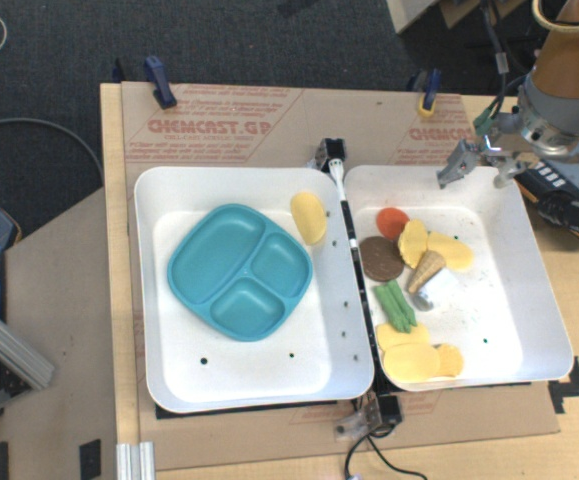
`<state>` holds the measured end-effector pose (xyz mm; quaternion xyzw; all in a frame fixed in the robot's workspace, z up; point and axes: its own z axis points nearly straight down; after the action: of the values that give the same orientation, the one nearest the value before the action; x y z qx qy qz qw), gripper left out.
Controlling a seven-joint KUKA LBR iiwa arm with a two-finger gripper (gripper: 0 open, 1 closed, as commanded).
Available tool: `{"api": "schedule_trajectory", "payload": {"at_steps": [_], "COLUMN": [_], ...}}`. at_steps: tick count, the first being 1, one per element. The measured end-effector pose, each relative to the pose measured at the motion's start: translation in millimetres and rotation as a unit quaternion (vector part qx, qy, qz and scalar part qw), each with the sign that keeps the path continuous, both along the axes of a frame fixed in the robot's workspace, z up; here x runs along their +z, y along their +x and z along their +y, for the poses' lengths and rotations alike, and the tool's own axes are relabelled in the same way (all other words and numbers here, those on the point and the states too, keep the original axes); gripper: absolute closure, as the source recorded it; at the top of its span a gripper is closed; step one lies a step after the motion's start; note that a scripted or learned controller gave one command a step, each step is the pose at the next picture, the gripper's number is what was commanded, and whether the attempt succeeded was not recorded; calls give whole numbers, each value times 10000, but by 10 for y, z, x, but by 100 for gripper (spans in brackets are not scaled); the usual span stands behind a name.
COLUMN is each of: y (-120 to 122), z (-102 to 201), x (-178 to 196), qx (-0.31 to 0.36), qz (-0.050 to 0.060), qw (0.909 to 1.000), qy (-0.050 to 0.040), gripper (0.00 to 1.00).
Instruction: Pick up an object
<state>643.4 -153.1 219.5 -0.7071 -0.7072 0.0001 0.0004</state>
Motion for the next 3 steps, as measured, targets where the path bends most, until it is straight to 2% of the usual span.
{"api": "schedule_trajectory", "payload": {"at_steps": [1,2,3], "y": [-511,-898,-1065], "z": [256,430,380], "x": [751,-1360,-670], "qx": [11,-6,-9], "qz": [-36,56,-29], "qw": [10000,10000,10000], "qy": [-3,14,-10], "gripper": [0,0,0]}}
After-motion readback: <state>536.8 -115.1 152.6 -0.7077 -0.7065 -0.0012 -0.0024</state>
